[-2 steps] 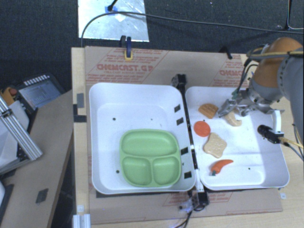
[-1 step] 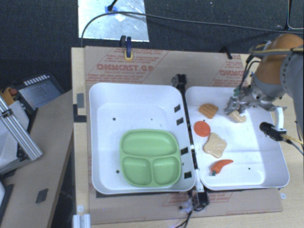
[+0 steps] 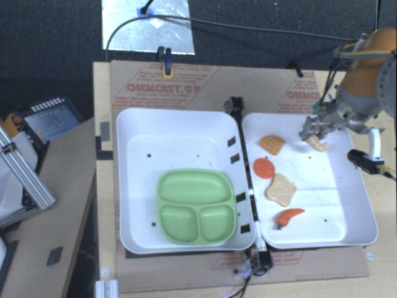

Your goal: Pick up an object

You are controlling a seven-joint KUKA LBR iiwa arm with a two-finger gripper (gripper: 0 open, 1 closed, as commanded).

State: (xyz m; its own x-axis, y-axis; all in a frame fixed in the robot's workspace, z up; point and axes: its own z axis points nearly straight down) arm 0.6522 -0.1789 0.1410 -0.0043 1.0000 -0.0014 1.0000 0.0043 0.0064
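In the right bin (image 3: pixel 347 197) lie a tan cracker-like piece (image 3: pixel 272 144), a red disc (image 3: pixel 264 167), a pale bread slice (image 3: pixel 281 190) and an orange-red pepper (image 3: pixel 289 216). My gripper (image 3: pixel 314 133) is low over the bin's far part, right on top of a small beige piece (image 3: pixel 319 144) that peeks out beneath it. The gripper body hides most of that piece, so I cannot see whether it is gripped.
The left bin (image 3: pixel 142 135) holds a green divided plate (image 3: pixel 195 205). A black divider (image 3: pixel 243 166) runs between the bins. The arm's grey body and orange band (image 3: pixel 372 54) hang over the right bin's far right corner.
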